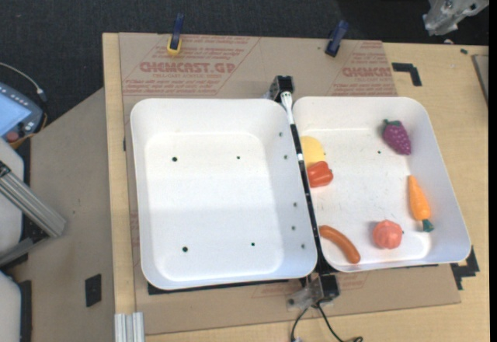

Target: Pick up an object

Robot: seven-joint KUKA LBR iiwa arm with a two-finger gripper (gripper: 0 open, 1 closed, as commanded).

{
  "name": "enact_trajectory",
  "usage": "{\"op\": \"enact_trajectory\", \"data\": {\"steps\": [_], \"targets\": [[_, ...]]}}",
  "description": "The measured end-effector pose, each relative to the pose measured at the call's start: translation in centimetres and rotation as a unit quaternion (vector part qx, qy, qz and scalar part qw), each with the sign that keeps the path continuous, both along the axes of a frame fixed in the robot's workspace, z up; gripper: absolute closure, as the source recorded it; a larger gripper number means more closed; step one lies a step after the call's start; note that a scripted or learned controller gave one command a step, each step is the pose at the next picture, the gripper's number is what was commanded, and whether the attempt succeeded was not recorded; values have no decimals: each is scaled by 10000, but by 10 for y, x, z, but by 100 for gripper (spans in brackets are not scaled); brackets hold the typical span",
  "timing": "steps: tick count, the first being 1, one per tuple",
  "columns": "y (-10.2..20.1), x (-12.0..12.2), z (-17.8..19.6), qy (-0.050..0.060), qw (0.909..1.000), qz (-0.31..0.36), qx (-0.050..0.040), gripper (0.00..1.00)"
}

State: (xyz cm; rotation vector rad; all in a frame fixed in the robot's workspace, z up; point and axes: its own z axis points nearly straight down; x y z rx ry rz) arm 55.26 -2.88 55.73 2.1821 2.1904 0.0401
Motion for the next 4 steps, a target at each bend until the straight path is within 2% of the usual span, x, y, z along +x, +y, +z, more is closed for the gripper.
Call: {"op": "enact_trajectory", "data": {"steps": [4], "targets": [[1,3,43,-116,9999,5,-30,100]]}}
